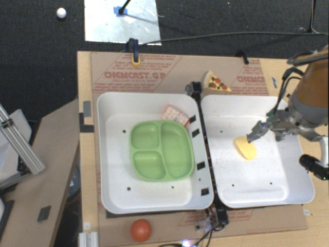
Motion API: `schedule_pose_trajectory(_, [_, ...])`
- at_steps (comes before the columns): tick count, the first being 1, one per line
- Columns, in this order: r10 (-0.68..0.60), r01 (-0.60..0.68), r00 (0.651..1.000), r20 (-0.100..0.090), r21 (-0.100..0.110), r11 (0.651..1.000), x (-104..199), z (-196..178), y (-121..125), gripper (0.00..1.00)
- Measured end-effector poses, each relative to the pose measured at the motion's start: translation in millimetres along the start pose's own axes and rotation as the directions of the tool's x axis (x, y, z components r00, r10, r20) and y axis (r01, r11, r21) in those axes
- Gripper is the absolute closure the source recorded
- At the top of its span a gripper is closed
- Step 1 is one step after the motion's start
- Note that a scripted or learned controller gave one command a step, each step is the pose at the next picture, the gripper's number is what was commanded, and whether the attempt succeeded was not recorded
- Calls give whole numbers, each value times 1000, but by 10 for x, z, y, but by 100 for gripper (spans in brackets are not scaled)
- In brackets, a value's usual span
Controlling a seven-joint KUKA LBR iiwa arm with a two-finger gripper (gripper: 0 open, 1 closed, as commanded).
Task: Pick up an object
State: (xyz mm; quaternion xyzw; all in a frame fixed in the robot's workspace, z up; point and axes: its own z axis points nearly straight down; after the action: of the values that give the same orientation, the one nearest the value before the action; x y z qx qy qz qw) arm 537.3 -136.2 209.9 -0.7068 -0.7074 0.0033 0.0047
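A pale yellow, rounded object (246, 148) lies in the middle of the right bin (272, 192). My gripper (256, 133) reaches in from the right and hangs just above the object's upper right edge; whether it touches the object is unclear. The grey arm with its orange band (312, 89) rises at the right edge of the view. In the left bin (115, 189) a green divided plate (161, 151) lies flat, and a small pink and white packet (176, 115) sits just behind it.
A toy pizza slice (217, 82) lies on the cardboard behind the bins. An orange ball (141, 230) rests in front of the left bin. A black clip strip (201, 153) joins the two bins. A blue and yellow clamp (134, 51) holds the cardboard's far edge.
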Motion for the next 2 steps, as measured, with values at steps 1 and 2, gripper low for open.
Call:
schedule_pose_trajectory(1, [-3,3,1000,2,-13,1000,3,-65,28,0])
schedule_pose_trajectory(2, [-1,1,1000,2,-10,1000,-67,418,102,0])
